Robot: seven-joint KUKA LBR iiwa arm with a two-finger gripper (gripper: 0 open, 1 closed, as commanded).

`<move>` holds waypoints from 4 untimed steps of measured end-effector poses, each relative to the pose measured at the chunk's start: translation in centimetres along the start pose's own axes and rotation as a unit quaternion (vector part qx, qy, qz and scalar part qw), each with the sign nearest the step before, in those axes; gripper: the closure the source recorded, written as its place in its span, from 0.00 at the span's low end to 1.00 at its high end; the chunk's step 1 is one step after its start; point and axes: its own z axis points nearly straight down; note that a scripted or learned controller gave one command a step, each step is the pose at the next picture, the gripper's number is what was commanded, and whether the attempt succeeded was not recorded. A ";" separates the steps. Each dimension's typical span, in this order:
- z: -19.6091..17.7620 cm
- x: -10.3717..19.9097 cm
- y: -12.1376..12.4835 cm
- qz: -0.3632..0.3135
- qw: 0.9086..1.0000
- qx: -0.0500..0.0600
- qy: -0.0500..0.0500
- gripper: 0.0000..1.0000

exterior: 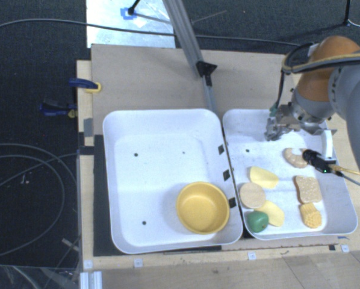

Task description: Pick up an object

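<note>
Two white bins sit on the bench, and over the right bin (240,122) the gripper (279,127) hangs, grasp state impossible to tell, with the pale curved piece (295,157) just below-right of it, lying crosswise.

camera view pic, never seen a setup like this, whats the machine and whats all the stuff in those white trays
This is one picture from a camera fixed above a bench, looking down at a slant. The grey and orange machine on the right is a robot arm; its gripper hangs over the upper part of the right bin, and nothing is seen between its fingers. Two shallow white bins sit side by side. The left bin holds a yellow bowl. The right bin holds small toy foods: a green piece, a round cracker, yellow wedges, a bread slice, a waffle-like piece and a pale curved piece.
</note>
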 end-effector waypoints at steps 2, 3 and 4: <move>-10.9 -0.3 0.7 0.000 1.000 -0.002 0.000 1.00; -17.1 -0.3 0.0 -0.001 1.000 -0.001 0.000 1.00; -15.5 5.0 -0.8 -0.002 1.000 0.003 0.002 1.00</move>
